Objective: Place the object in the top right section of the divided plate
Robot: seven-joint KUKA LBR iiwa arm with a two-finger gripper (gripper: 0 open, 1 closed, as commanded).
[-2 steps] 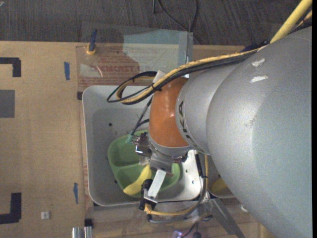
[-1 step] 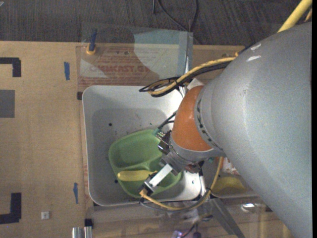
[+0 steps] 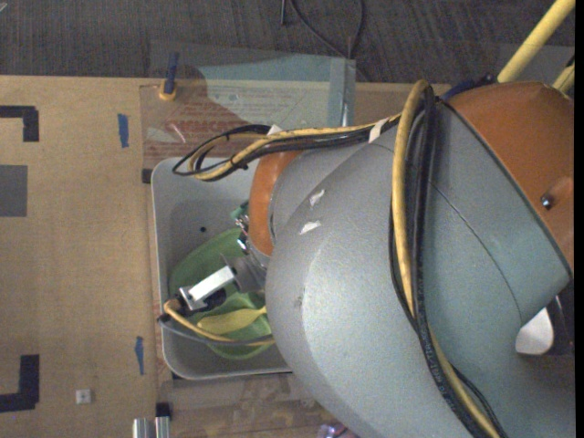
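Note:
A green divided plate lies in the white bin, in its near half. The grey arm with its orange band covers most of the plate and the right part of the bin. My gripper hangs low over the plate, mostly hidden under the wrist. A yellowish shape lies on the plate's near side; I cannot tell whether it is an object or cable. The plate's sections and anything held are hidden.
The wooden bench stretches left of the bin, with black corner marks and blue tape bits. A clear sheet lies behind the bin. The arm's bulk takes up the right side of the view.

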